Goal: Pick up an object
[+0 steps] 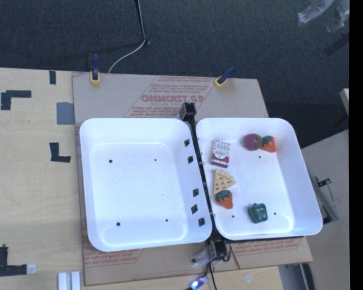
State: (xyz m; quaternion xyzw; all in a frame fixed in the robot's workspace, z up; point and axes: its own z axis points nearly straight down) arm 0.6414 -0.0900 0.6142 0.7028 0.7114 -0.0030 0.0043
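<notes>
Gripper [324,12] apparently top right, blurred | toys [252,141] in right bin [289,170] well below

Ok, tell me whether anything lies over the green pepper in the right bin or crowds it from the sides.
Nothing visible covers the green pepper; it lies open from above on the floor of the right bin. The nearest thing, a small strawberry, lies apart to its left, touching a pizza slice.
</notes>
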